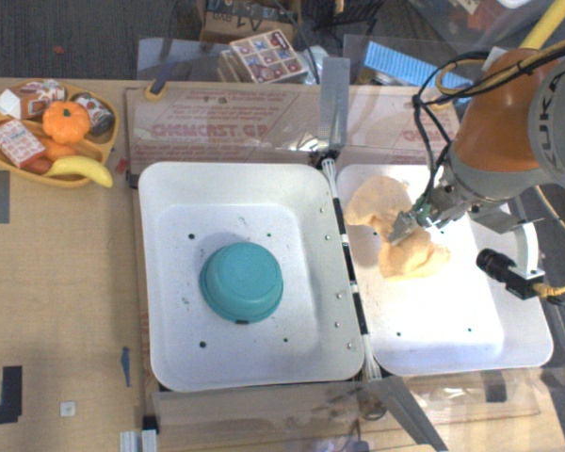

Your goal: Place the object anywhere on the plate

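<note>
Taking the left bin (169,196) as the landmark, a teal plate (242,282) rests upside-down-looking or domed in its floor, a little nearer the camera than the bin's centre, with bare white floor all around it and a few small dark holes dotted about. Just to the right of the left bin, touching along a shared metal-edged seam, is the right bin (471,337), whose near half is bare. Farther back in the right bin lies the object (416,256), a pale tan, soft-looking lump, and just behind it, toward the seam, a second pale tan rounded piece (377,201); whether the two are joined cannot be told. The gripper (418,218) is down at the far edge of the object, with the tan material right at its tips, but whether the fingers are spread or pinching it cannot be told from this angle. Above the gripper the arm (504,130) rises to the right of the left bin, its orange band showing. Well to the left of the left bin and farther back, on the tabletop (56,299), a yellow bowl (47,172) holds toy food, including a banana (82,168) and an orange pumpkin (66,121).
</note>
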Tool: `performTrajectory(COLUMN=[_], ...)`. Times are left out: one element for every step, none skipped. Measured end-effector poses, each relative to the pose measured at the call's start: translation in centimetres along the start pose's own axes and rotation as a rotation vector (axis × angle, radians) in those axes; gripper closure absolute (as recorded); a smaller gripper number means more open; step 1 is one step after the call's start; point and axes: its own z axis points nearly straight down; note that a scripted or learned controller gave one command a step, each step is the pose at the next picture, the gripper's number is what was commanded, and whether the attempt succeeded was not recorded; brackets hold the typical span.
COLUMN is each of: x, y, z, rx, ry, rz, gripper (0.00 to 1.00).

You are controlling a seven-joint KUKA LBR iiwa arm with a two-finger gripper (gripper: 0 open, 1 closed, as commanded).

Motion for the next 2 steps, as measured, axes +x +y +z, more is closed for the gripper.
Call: performTrajectory(x=[-0.1,5.4], y=[0.1,0.1], z=[-4.0,-3.4], rx=[-0.003,-0.001], ry=[-0.001,0.001], rz=[-0.001,-0.400], gripper=[1.00,1.00])
